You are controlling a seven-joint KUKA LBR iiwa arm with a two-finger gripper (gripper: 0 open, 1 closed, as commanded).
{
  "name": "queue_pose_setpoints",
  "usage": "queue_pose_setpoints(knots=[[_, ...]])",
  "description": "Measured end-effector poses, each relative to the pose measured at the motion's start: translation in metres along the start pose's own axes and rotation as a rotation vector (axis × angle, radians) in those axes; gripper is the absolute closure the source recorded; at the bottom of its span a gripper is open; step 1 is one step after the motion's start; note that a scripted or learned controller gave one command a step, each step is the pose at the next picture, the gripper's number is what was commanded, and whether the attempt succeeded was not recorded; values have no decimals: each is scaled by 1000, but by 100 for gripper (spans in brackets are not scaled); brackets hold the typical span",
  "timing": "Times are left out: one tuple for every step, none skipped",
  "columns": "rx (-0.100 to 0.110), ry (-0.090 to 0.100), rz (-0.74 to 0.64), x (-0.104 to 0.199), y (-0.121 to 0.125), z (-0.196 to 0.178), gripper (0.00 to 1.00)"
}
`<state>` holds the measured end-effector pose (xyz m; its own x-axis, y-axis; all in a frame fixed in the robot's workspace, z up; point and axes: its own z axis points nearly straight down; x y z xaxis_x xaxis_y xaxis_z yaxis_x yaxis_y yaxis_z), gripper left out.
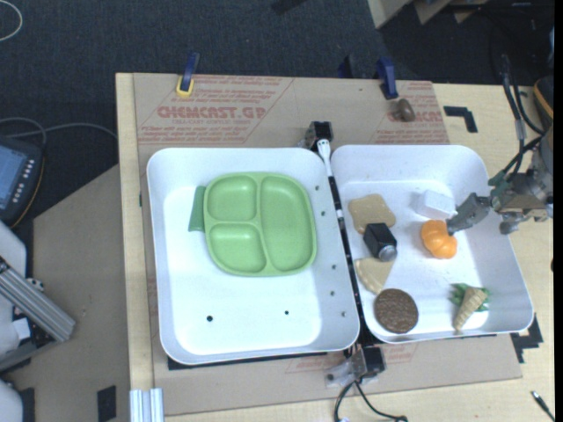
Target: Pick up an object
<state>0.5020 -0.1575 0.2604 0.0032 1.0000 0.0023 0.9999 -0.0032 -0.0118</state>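
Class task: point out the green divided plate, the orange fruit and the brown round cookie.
green divided plate (pixel 260 223), camera view, centre ridge.
orange fruit (pixel 438 240), camera view, its middle.
brown round cookie (pixel 397 310), camera view, top face.

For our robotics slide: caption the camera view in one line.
Gripper beside an orange in the right bin; green tray in the left bin.

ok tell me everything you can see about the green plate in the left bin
The green plate is a light green divided tray with rounded corners, plastic by the look of it, split into three compartments: two smaller ones on its left side and one long one on its right. It lies flat, right side up, in the upper middle of the left bin, resting on the bin floor. A darker green tab or edge sticks out at its left side. Nothing sits in its compartments, and nothing else touches it.
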Motion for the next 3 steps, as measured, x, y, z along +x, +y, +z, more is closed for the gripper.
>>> queue_pose_setpoints(knots=[[-12,-3,-3,0,2,-6,0],[-4,1,-3,5,1,57,0],[-3,1,-3,10,4,120,0]])
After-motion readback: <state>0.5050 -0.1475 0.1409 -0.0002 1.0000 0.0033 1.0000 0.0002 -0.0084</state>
